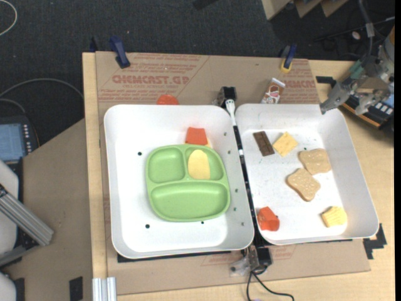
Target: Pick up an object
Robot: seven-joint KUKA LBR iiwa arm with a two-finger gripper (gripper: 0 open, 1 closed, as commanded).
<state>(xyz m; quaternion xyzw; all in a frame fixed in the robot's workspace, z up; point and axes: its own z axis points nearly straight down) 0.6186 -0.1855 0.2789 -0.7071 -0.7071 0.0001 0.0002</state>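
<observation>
The right bin (351, 144) holds a brown bar (264, 143), a yellow cheese piece (286, 144), two tan toast pieces (314, 161) (303, 184), a red piece (268, 218) at its front left and a yellow block (334, 216) at its front right. In the left bin (122, 143) a green divided plate (187, 199) carries a yellow piece (199, 164) in its far right compartment. An orange-red block (197, 136) lies just behind the plate. My gripper (335, 98) hangs over the right bin's far right corner, above the rim and apart from every object.
A small brown-and-white carton (273, 91) and an orange disc (166, 99) lie on the cardboard behind the bins. Blue clamps (119, 52) (288, 56) grip the board's far edge. A black fitting (227, 95) sits between the bins at the back.
</observation>
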